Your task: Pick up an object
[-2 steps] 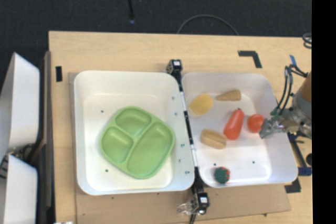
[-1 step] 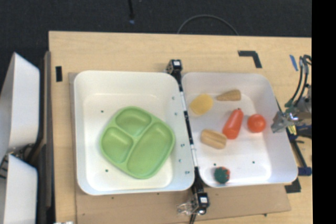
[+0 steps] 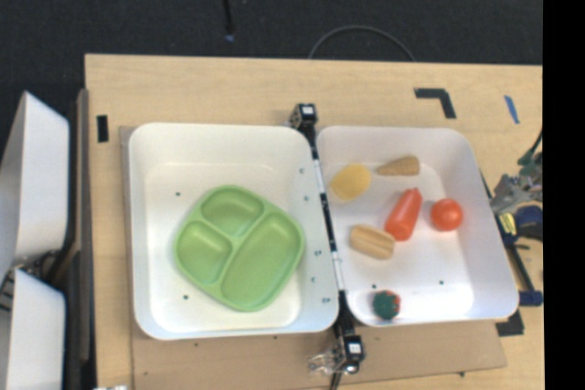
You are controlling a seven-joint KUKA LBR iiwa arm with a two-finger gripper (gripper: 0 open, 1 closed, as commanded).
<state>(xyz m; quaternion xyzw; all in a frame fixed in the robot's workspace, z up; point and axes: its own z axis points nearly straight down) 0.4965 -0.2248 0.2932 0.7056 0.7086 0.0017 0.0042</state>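
Two white bins sit side by side on my wooden bench (image 3: 274, 87). From my feed, the left bin (image 3: 146, 224) carries a green divided plate (image 3: 239, 247) with three compartments, lying flat a little below the bin's middle. The right bin (image 3: 457, 288) holds all the pickable items, six of them. A yellow lemon-like piece (image 3: 350, 182) lies near the bin's left wall toward the far side, and a tan wedge (image 3: 398, 166) lies just beside it, further from that wall. Below those, a red-orange pepper or carrot shape (image 3: 403, 214) lies tilted in the middle, with a round red tomato (image 3: 446, 215) just to its right, close but apart as far as I can make out. A tan bread roll (image 3: 372, 242) lies just below and left of the red-orange piece, close to touching its lower end. A small dark green and red object (image 3: 387, 305) lies alone near the bin's near edge; it is too small for me to name.

At the right margin of my view, beyond the right bin's outer rim, I can see some metal and blue hardware, which may be the gripper (image 3: 519, 196). It is cut off by the frame edge, so I cannot tell how its end stands. It touches none of the items.
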